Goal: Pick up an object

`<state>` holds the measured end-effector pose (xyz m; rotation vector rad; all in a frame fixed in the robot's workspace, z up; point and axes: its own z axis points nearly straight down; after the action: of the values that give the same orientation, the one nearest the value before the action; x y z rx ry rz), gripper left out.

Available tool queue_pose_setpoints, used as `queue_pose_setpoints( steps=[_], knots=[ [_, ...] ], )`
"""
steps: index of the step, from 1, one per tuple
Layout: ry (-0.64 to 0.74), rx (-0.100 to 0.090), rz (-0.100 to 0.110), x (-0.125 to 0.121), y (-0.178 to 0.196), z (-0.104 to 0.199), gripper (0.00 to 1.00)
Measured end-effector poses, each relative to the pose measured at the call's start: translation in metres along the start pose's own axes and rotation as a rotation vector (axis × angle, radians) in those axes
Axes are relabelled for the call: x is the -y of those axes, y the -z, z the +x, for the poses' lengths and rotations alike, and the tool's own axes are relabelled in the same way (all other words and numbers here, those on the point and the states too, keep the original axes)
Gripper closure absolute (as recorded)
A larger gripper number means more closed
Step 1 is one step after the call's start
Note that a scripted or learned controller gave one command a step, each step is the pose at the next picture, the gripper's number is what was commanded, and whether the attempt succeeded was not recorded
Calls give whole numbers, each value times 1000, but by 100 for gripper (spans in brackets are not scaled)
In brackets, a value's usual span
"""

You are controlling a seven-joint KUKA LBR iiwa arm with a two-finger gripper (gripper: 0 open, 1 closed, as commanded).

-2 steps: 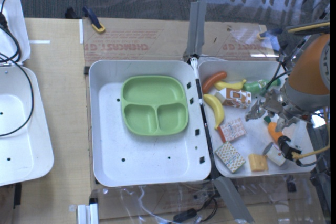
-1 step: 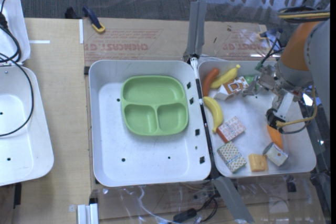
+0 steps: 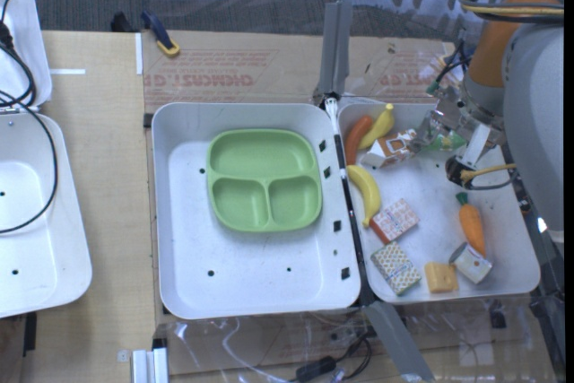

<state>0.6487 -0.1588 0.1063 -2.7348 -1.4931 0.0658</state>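
Observation:
The right bin point(image 3: 421, 193) holds several small items. A yellow banana point(image 3: 364, 190) lies along its left wall, with a smaller banana point(image 3: 383, 120) and a red pepper point(image 3: 357, 135) behind it. A white carton point(image 3: 393, 149) sits near the back, and a carrot point(image 3: 472, 230) lies at the right. Toward the front are a pink patterned box point(image 3: 395, 220), a green patterned box point(image 3: 395, 268), an orange cheese block point(image 3: 439, 277) and a small grey box point(image 3: 473, 265). My gripper point(image 3: 446, 134) hangs low over the bin's back right, just right of the white carton.
The left bin point(image 3: 179, 274) holds a green divided plate point(image 3: 265, 178). The grey arm with its orange band point(image 3: 498, 45) covers the right bin's far right corner. A grey post point(image 3: 334, 49) stands behind the wall between the bins. White equipment with black cables point(image 3: 27, 193) lies at the far left.

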Motion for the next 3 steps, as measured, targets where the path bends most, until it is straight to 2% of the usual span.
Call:
queue_pose_setpoints(
  steps=[1, 2, 3],
  knots=[
    [-120, -31, -54, -7, 1, 17, 0],
    [-120, -30, -53, -8, 11, 16, 100],
    [-133, -24, -38, 58, 141, 63, 100]
  ],
)
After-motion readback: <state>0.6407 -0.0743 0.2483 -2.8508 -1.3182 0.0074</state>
